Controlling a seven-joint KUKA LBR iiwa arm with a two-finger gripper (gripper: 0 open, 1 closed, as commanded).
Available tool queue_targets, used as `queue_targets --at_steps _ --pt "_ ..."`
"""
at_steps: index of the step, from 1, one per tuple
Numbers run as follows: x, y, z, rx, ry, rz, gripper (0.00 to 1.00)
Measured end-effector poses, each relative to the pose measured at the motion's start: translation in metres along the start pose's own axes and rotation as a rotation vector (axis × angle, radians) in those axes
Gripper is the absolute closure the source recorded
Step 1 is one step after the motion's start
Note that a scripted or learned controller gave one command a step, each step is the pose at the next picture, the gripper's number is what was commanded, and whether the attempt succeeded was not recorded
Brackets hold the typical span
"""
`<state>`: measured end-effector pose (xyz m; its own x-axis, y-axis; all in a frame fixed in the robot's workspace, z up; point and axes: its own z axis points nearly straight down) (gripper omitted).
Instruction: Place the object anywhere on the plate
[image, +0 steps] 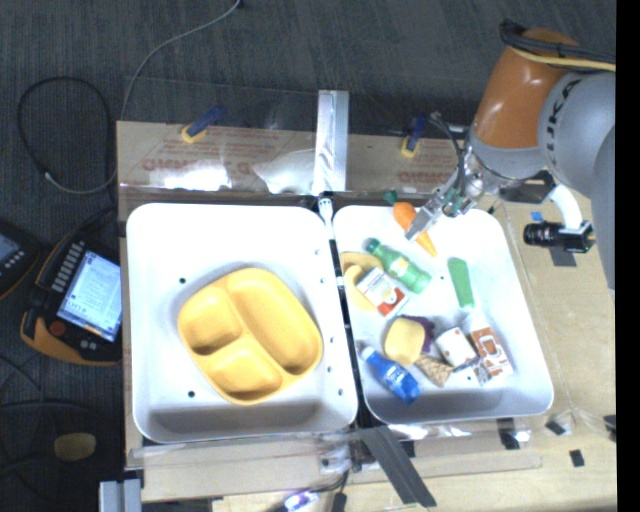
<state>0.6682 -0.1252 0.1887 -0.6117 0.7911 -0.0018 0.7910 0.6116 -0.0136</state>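
A yellow divided plate (250, 330) lies in the left white bin (150, 260). My gripper (424, 226) hangs over the far edge of the right bin (520, 300), reaching in from the upper right. It is shut on a small orange toy carrot (404, 214), which sticks out on both sides of the fingertips. The carrot's green top points to the far left and its tip points down toward the bin.
The right bin holds several items: a green bottle (398, 265), a banana (355, 265), a green stick (460, 282), a blue bottle (392, 375), a yellow and purple item (406, 338) and small packets (480, 352). A raised divider (340, 300) separates the bins.
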Motion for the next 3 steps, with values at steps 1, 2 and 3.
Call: queue_targets --at_steps 1,2,3 --pt "0.097 0.025 0.006 -0.016 0.002 -0.241 1.00" --pt "0.195 0.029 -0.001 -0.012 0.005 -0.196 1.00" --pt "0.261 0.062 0.047 -0.010 0.003 -0.382 1.00"
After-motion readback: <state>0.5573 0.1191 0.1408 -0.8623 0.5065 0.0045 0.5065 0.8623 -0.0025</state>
